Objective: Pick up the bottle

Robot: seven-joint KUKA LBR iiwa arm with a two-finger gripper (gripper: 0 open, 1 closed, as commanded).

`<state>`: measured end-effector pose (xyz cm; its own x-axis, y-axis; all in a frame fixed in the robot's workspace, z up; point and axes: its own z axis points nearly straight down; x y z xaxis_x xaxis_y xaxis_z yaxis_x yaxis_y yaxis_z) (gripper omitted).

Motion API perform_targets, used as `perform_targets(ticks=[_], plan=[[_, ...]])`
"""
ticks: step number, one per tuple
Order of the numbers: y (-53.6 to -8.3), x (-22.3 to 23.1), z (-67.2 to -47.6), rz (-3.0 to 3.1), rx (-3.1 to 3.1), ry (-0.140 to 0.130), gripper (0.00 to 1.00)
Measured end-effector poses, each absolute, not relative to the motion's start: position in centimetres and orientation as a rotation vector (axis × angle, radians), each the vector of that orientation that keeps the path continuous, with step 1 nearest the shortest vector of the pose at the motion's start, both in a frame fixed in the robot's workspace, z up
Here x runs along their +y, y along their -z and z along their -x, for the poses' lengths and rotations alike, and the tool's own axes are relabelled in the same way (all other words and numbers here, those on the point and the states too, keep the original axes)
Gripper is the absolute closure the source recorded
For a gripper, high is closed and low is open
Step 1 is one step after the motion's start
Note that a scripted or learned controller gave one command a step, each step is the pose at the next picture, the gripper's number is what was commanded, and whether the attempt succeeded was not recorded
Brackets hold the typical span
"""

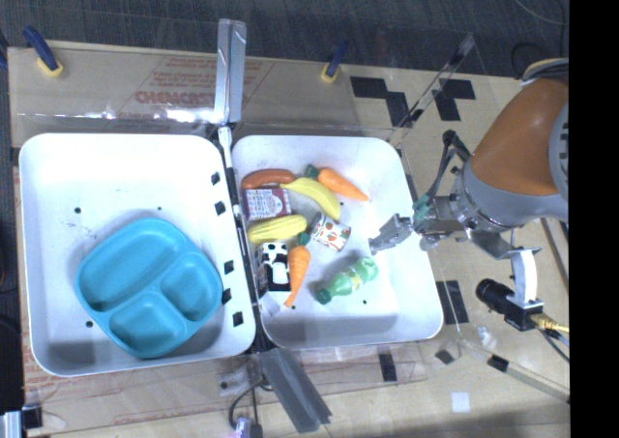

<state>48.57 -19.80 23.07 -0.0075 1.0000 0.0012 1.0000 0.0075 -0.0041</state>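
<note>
**Green bottle lying free near the right bin's front edge**

The bottle [346,280] lies on its side on the floor of the right bin [411,315], toward that bin's front edge and nearer its right wall than its left. It is small and green, one end paler and the other a darker cap-like knob pointing toward the bin's front-left. It sits apart from the clutter: the nearest carrot [299,272] lies just to its left, a small printed carton [332,233] just behind it, and neither appears to touch it.

The gripper [394,232] hangs over the bin's right side, behind and to the right of the bottle, with nothing between its fingers; whether they are spread or closed I cannot tell at this size.

Judged by its look, the bottle is a light plastic toy, stiff enough to squeeze without damage but smooth and rounded, so it may roll or squirt out of a loose pinch. The best hold is probably across the middle of the body, fingers set square to its long axis, clear of the tapering cap end.

The left bin [39,233] holds a blue divided tray [145,286].
</note>
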Motion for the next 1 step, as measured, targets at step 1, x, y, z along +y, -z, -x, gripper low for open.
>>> perform_targets(ticks=[1], plan=[[-9.08, -16.25, -53.08, 2.407, -2.015, -0.004, 0.00]])
